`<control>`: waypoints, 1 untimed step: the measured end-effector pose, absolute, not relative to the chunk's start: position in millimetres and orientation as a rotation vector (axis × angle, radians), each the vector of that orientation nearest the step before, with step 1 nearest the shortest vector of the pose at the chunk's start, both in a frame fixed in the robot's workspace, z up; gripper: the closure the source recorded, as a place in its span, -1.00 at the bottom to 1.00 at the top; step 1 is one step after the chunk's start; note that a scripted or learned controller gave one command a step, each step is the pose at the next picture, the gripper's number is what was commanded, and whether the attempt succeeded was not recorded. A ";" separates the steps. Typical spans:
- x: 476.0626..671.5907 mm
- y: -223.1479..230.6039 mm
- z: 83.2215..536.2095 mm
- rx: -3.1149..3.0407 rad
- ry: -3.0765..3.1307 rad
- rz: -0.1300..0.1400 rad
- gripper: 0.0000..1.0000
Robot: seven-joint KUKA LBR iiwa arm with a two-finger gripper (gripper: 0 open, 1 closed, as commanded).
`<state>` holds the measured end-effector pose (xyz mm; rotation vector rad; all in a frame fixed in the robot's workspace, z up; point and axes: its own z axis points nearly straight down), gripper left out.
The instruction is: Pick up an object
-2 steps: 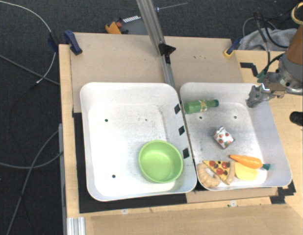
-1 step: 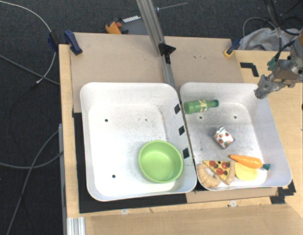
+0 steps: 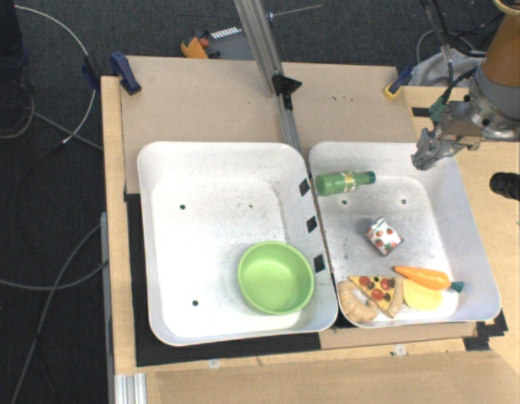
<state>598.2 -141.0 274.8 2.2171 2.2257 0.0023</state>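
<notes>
Above the right bin's [image 3: 474, 225] far corner, the pincer [image 3: 427, 155] hangs, its state unclear.

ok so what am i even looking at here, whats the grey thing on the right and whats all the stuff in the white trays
You are looking down at a slant from one fixed camera above a workbench. The grey thing with the orange band is a robot arm reaching in from the right; its gripper hangs over the far edge of the right bin, with nothing seen in it. Its job is to pick up an object. Two shallow white bins sit side by side. The left bin holds a green bowl. The right one holds toys: a green bottle, a small white box with red spots, a pizza slice, a carrot and a yellow piece.
</notes>
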 end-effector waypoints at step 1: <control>592.0 -91.0 278.4 2.216 2.226 0.003 1.00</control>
